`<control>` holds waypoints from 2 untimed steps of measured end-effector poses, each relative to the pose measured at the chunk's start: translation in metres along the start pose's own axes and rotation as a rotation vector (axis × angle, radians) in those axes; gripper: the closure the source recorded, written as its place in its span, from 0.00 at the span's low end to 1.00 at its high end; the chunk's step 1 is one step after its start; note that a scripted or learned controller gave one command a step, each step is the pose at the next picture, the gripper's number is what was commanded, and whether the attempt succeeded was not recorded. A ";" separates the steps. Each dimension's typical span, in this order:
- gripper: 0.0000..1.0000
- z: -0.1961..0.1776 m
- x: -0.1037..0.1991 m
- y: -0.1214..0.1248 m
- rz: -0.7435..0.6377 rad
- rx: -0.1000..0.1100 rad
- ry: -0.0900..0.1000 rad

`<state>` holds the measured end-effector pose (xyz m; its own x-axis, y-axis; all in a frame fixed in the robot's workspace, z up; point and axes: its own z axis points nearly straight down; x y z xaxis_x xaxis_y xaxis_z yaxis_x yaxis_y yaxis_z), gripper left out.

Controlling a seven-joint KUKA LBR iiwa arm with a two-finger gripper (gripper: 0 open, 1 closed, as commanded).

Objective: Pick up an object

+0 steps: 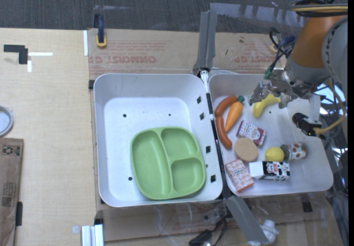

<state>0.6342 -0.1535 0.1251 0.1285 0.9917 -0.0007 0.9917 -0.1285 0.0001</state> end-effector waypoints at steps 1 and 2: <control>0.00 0.033 -0.014 0.019 -0.231 -0.001 -0.001; 1.00 0.026 -0.014 0.015 -0.229 0.016 0.004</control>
<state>0.6478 -0.1691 0.0986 -0.0996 0.9950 0.0053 0.9949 0.0997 -0.0152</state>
